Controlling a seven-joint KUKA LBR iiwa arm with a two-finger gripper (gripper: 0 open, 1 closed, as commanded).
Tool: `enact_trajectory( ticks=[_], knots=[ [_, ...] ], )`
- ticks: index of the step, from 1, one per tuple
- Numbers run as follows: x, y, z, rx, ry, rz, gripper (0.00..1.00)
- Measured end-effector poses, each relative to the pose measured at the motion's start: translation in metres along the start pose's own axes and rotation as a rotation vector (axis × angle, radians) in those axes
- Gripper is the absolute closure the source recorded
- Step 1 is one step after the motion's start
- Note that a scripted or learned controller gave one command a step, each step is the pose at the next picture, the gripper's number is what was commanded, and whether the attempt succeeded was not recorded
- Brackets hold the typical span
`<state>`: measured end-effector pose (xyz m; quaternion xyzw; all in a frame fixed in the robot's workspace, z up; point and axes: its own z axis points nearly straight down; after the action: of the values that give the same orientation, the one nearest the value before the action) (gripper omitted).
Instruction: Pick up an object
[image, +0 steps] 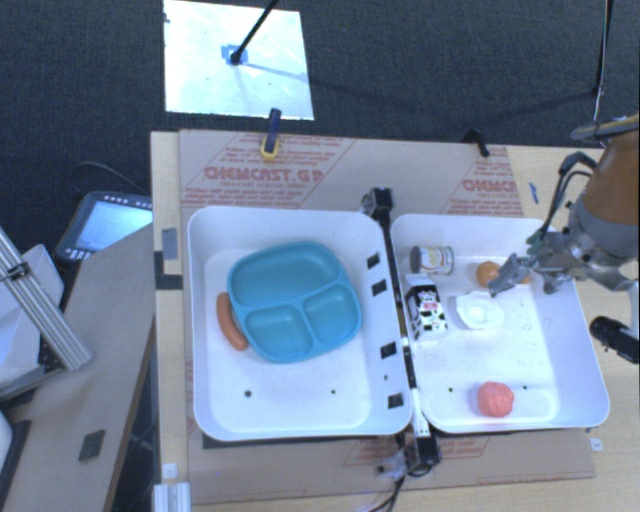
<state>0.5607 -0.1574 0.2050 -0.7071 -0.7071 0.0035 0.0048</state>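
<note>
Camera view puts you in the approach step: the gripper (528, 266) hangs over the right bin (580, 345) near its far edge, jaws apart with nothing between them. Just beside its tips lies a small orange ball (487, 272), with a white cup (478, 312) a little nearer you. Next, I judge, you should centre over the ball, descend, and close before lifting.

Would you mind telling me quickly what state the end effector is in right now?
End effector: over the right bin, beside the small orange ball; open or closed cannot be told, and nothing shows in its grip.
</note>
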Motion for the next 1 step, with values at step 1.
enact_trajectory(
  ticks=[1],
  knots=[
    [0.0006, 0.0028, -0.0075, -0.013, -0.002, -0.003, 0.0]
  ],
)
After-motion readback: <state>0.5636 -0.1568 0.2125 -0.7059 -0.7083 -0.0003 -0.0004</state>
